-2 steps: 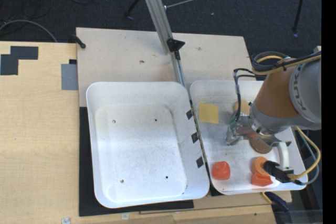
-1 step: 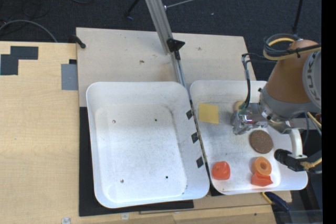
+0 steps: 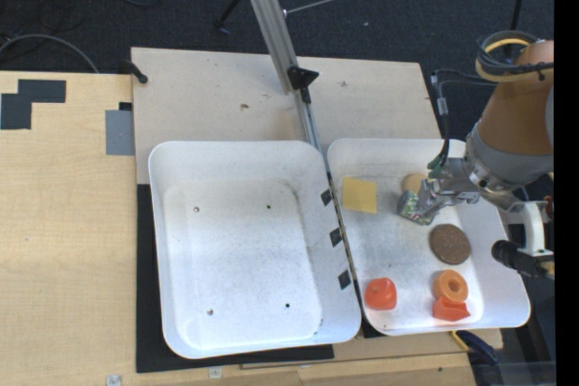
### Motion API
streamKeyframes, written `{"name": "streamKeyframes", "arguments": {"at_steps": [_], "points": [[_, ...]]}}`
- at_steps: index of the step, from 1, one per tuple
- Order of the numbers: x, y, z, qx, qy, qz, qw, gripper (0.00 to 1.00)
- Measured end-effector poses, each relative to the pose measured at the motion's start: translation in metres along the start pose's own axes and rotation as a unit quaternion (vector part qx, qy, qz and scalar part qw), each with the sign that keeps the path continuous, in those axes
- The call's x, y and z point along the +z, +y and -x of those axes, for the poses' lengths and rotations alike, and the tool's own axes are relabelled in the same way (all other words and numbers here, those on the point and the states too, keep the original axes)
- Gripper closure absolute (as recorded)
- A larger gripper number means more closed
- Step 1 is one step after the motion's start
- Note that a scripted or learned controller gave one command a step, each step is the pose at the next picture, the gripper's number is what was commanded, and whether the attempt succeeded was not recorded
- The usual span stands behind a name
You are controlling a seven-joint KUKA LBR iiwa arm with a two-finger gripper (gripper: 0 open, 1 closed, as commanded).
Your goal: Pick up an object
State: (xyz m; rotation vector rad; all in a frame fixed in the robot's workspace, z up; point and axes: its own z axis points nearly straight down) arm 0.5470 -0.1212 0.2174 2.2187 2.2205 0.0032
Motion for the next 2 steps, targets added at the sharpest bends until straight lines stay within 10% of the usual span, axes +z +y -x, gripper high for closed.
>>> {"name": "streamKeyframes", "arguments": {"at_steps": [2], "points": [[-0.014, 0.052, -0.088, -0.002, 0.000, -0.002, 1.0000, 1.00]]}}
